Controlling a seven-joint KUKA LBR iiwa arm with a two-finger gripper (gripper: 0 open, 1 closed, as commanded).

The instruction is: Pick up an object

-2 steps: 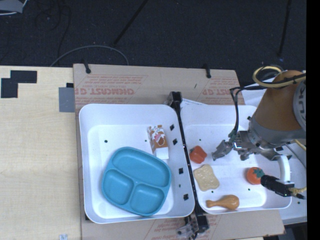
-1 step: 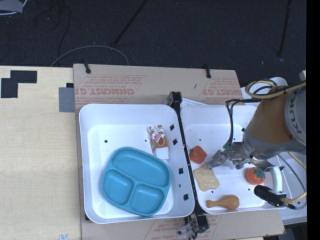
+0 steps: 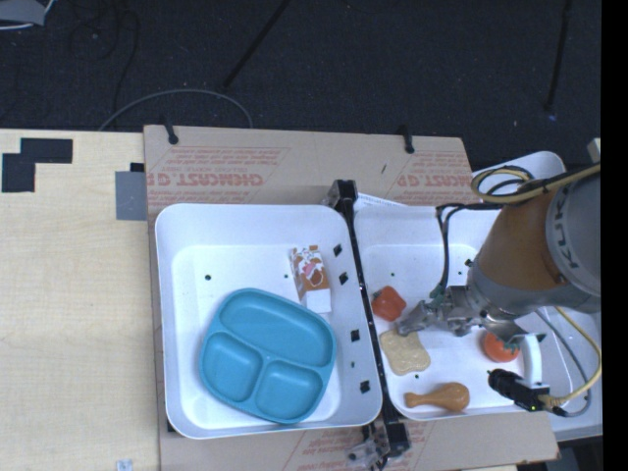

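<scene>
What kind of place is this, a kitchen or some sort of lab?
Most likely a robotics lab bench, not a kitchen. A robot arm reaches over two white bins taped to cardboard, loose cables trail across the dark floor, and the food looks like toys, such as a drumstick beside a blue divided plate.

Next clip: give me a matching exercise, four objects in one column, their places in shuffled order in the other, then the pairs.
Objects:
1. blue tray
2. snack packet
3. drumstick
4. red block

Places:
A. right bin, near the front edge
B. left bin, front half, filling much of the floor
C. right bin, close to the divider, just left of the gripper
D. left bin, beyond the tray, near the divider

Pairs: 1-B, 2-D, 3-A, 4-C
</scene>
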